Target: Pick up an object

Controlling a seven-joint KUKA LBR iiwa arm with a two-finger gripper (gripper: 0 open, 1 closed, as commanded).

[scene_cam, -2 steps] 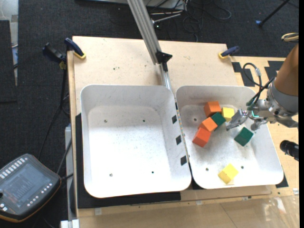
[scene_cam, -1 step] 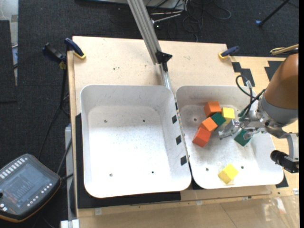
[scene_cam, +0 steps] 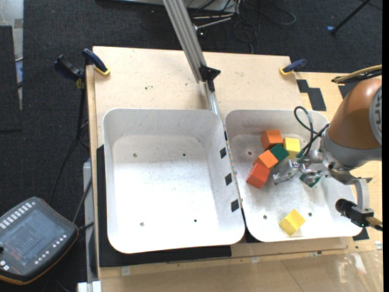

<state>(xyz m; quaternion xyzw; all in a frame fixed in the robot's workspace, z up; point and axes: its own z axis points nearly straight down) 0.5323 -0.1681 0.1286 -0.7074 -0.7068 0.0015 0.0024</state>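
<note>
Orange, green and yellow blocks lie crowded together in the right bin (scene_cam: 340, 224), which is nearer the bench's right edge. I bring my gripper (scene_cam: 289, 172) low beside the orange block (scene_cam: 258, 174), because it sits at the cluster's outer side and is easiest to reach. Whether my gripper is closed, I cannot tell. One yellow block (scene_cam: 292, 222) lies apart near the front rim.
</note>
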